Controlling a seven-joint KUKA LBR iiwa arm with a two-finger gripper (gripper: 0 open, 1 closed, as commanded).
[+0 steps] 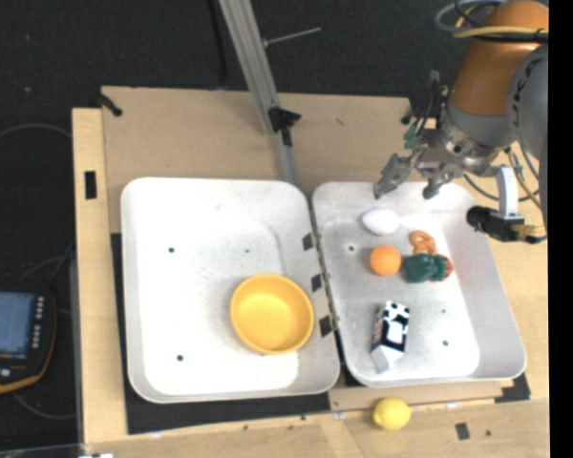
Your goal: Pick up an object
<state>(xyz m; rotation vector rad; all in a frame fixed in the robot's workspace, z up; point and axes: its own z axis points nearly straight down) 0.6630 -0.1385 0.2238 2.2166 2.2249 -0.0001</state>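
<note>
Two shallow white bins sit side by side on your bench. From the overhead camera you see the gripper (413, 179) poised over the far edge of the right bin (487, 337), its two fingers spread apart with nothing between them. Just inside that edge lies a white egg-shaped object (380, 221), the nearest candidate. Toward the bin's middle rest an orange ball (385, 260), a small orange ring-shaped item (421, 241) and a dark green toy (426, 268); a black-and-white carton (391, 335) lies near the front edge. The left bin (172, 227) holds a yellow bowl (271, 313), and a lemon (392, 413) sits on the bench (172, 132) by the front. I judge the pick not yet begun: you have descent, closing and lifting left.
</note>
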